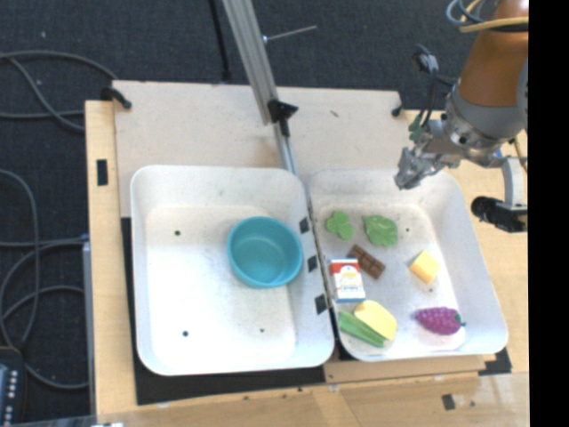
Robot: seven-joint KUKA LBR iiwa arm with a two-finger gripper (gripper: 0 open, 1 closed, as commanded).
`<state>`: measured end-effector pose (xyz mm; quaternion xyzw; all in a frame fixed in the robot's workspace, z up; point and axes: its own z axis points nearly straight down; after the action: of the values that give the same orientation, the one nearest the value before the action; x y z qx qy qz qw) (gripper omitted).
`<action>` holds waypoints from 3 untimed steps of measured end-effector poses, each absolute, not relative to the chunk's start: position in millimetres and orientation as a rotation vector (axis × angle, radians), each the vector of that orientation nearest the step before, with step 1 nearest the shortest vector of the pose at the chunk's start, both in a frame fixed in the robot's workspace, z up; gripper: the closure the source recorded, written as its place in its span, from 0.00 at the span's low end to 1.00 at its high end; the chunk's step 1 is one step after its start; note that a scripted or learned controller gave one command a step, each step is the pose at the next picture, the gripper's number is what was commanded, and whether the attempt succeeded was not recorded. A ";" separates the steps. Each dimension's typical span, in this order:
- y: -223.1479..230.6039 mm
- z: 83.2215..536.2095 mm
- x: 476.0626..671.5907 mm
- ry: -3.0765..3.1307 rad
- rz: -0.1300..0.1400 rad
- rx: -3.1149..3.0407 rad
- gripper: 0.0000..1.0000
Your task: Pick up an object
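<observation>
Two white bins sit side by side on the tabletop (178, 123). The left bin (160, 327) has a blue bowl (264, 252) near its middle. The right bin (476, 265) has lots of small toys. Two green leafy pieces (339, 225) (380, 229) lie at about 12 o'clock in it, close together but apart. A brown bar (366, 261) lies in the middle. A little red and white box (347, 280) sits just beside it at 9 o'clock. A yellow block (425, 266) is at 3 o'clock. A purple bunch of grapes (438, 320) is at 5 o'clock. A yellow and green corn (369, 322) lies at 7 o'clock.

The tool (407, 178) hangs over the bin's far edge at 1 o'clock. Nothing is in it. I cannot tell if it is spread or pinched.
</observation>
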<state>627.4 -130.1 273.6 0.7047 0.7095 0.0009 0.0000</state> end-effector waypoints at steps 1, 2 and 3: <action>-87.0 265.1 613.4 2.227 0.000 2.215 1.00; -35.1 254.0 598.6 2.228 -0.001 2.215 1.00; 19.2 260.5 598.0 2.231 0.005 2.212 1.00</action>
<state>598.0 19.2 260.5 0.7040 0.7102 0.0015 -0.0001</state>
